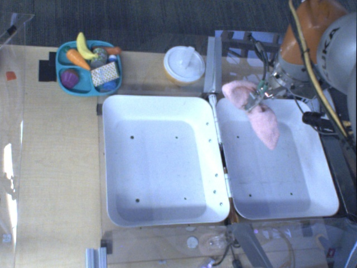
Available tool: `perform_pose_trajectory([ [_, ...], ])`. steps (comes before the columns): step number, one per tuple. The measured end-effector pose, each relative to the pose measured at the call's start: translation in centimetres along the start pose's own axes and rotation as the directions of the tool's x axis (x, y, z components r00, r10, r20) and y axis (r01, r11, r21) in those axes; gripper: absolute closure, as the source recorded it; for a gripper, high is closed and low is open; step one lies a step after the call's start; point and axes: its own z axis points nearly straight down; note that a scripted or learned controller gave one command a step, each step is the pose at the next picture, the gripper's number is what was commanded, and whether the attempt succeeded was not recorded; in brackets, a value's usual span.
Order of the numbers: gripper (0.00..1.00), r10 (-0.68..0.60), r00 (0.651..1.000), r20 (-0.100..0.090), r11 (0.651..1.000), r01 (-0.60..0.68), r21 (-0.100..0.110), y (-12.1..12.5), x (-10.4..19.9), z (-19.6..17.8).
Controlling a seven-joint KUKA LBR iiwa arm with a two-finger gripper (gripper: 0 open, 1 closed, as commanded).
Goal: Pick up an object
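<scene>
You're in the lift stage: the gripper (257, 97) is clamped on a pink cloth (254, 113), pinching it near its middle, so one lobe bunches up to the left of the fingers and the other droops down and to the right. The cloth hangs over the top end of the right bin (312, 202); whether its lower tip touches the bin floor you can't tell from this angle. The left bin (156, 205) lies just beside it. Your next move is a clean rise (slowly, I'd judge, since soft fabric can slip from a narrow pinch) until the trailing end hangs free.
</scene>
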Motion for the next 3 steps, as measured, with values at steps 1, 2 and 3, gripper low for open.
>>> perform_pose_trajectory([
  [1,1.0,0.14,0.99,0.0,0.99,-0.14,0.001,-0.5,-2.0,-6.9],
  [2,1.0,0.141,0.99,-0.002,0.99,-0.141,0.004,2.0,3.2,-0.9],
  [3,0.0,0.142,0.99,-0.002,0.99,-0.142,0.002,2.0,3.2,-0.9],
])
